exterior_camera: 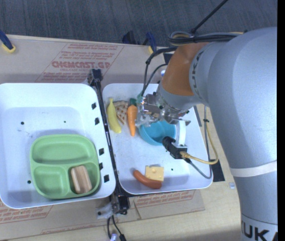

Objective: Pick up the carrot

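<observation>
The carrot (131,119) is a short orange stick lying lengthwise in the right bin (192,177), between a yellow banana (113,116) and a blue bowl (157,132). My gripper (146,109) hangs just right of the carrot's upper end, over the bowl's left rim. Its metal wrist parts hide the fingertips. Nothing can be seen held in it.
A sausage (147,179) and a yellow cheese block (155,173) lie at the right bin's front. A waffle-like piece (122,108) sits behind the carrot. The left bin (11,109) holds a green divided plate (57,157) with a bread roll (80,178). My arm covers the right bin's right side.
</observation>
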### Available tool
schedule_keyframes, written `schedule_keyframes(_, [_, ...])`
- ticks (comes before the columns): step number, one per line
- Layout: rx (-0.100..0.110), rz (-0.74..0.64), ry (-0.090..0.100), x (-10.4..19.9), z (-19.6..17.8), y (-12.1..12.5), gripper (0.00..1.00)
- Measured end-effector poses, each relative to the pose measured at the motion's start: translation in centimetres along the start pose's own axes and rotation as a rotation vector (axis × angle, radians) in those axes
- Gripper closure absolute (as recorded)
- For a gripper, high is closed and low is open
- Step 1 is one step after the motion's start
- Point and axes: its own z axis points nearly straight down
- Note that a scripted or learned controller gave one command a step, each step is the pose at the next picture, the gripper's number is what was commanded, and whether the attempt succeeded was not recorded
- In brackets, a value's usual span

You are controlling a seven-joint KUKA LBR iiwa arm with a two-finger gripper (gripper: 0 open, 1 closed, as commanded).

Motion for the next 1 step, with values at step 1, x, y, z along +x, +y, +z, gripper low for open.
schedule_keyframes(1, [0.004, 0.228, 0.004, 3.26, -5.58, -9.8, 1.0])
